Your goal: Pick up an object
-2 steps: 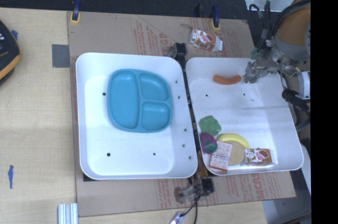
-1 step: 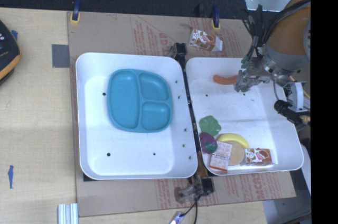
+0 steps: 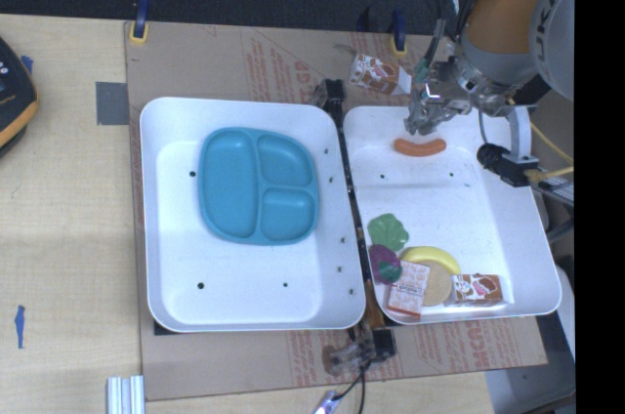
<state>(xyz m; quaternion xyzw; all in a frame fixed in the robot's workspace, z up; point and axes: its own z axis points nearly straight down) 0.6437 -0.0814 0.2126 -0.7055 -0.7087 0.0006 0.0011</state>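
Looking down from the camera view, line by line:

Bench: pale wood, with a brown cardboard sheet [image 3: 244,61] laid on it under both bins.

Left bin [image 3: 166,207]: shallow and white, holding a blue divided plate [image 3: 259,185] that lies flat toward the bin's far half, its three compartments facing up.

Right bin [image 3: 508,207]: shallow and white, set just beside the left bin, their inner rims touching along the middle.

Arm [image 3: 518,2]: grey with an orange band, reaching in from the right over the far edge of the right bin.

Gripper [image 3: 422,121]: pointed down at the far end of the right bin, just above the sausage; whether its fingers are spread or closed cannot be told, and nothing shows between them.

Sausage [image 3: 420,146]: a small orange-brown toy sausage lying flat on the floor of the right bin near its far wall, directly under the gripper tip.

Near corner of the right bin: a green leafy toy [image 3: 388,230], a purple piece [image 3: 383,263] touching it, a yellow banana [image 3: 433,258] beside those, a small printed packet [image 3: 411,287] and a second, brown packet [image 3: 479,288] against the near wall.

Outside the bins: another small packet [image 3: 374,73] on the cardboard beyond the right bin, a black and yellow device [image 3: 15,100] at the left edge of the bench.
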